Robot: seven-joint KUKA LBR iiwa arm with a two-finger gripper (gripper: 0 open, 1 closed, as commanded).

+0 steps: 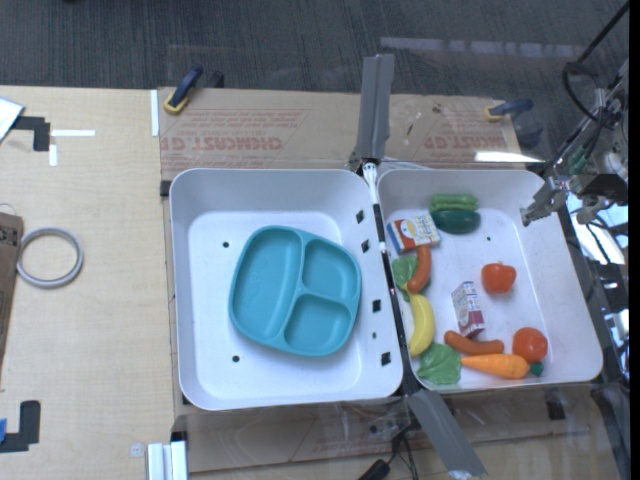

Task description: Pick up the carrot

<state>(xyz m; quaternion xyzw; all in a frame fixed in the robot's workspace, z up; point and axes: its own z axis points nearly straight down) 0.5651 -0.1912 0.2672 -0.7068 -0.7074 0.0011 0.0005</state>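
Operator: Gripper [548, 200] position and state?

Technician: It sits at the upper right corner of the right bin [570, 268], over the rim, among cables. Its outline is small and cluttered, so the width of its opening cannot be told. Nothing shows in its hold.

Operator: Carrot location?

Technician: The carrot [494, 365] lies flat in the right bin, near the front wall, its pointed end toward the left. It is well apart from the gripper.

Operator: Adjacent items?

Technician: A sausage [474, 345] lies just behind the carrot, touching or nearly so. A red tomato [530, 344] sits just beside the carrot's thick end. A green leaf [438, 364] lies at its pointed end, with a banana [422, 325] just left of that.

Operator: Remaining contents of that bin?

Technician: A small wrapped packet [467, 308] near the centre, a second red item [498, 277] behind it, a dark green vegetable [455, 215] near the back wall, and a red and white carton [413, 233] by the left wall.

Operator: Left bin?

Technician: The left bin [190, 268] holds a blue divided plate [295, 290] with three compartments. A roll of tape [45, 256] lies on the bench at the far left.
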